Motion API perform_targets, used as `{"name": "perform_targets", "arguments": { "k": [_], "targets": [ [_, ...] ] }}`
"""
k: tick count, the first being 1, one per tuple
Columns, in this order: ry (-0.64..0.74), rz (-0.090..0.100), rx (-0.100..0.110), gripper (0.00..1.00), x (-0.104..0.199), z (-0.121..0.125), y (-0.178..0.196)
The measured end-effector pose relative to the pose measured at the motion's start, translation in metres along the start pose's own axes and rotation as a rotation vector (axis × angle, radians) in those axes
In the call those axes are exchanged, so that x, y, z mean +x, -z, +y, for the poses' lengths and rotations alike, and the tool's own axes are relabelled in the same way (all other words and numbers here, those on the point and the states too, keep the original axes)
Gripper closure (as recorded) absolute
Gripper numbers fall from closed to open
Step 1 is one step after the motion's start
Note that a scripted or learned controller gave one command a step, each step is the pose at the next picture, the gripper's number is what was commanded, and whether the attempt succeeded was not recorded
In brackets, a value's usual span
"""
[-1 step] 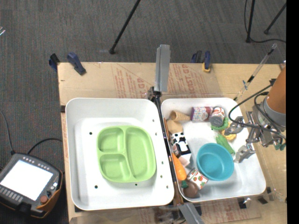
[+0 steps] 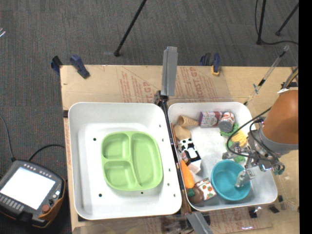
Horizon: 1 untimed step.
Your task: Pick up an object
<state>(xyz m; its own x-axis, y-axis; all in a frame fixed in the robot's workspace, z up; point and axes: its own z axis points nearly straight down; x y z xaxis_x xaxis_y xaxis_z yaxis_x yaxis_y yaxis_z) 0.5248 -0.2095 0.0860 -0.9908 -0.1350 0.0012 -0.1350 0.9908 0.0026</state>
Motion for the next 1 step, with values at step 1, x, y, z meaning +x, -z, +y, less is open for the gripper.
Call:
{"name": "perform_targets", "arguments": {
  "k": [1],
  "targets": [
    [-0.046, -0.005, 0.001, 0.0, -0.0649, -0.01, 0.002]
  ]
}}
